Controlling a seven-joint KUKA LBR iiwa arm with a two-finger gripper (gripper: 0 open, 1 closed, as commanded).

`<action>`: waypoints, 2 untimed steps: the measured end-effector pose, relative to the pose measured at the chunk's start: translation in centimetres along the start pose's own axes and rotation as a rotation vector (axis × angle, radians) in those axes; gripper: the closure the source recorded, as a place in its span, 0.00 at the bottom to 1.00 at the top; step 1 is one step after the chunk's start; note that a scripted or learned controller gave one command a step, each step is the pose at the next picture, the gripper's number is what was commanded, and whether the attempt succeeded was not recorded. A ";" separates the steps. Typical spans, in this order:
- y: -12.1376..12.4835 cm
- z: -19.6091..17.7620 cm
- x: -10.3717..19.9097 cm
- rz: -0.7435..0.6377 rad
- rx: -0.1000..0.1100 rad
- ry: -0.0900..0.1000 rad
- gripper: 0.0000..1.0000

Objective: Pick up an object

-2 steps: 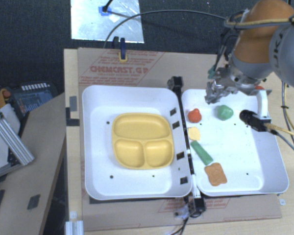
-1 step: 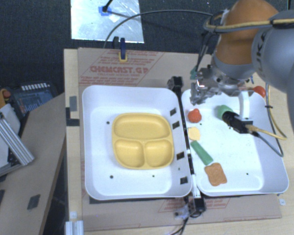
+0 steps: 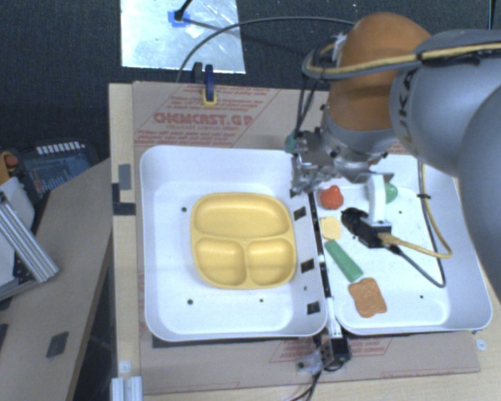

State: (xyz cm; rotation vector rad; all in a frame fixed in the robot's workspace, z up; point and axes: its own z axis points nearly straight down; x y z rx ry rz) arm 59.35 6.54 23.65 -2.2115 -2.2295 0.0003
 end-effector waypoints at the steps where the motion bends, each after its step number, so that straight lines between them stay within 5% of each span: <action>1: -1.7 0.7 4.4 0.000 0.000 0.000 1.00; 2: -1.7 0.7 4.1 0.005 -0.001 0.000 0.00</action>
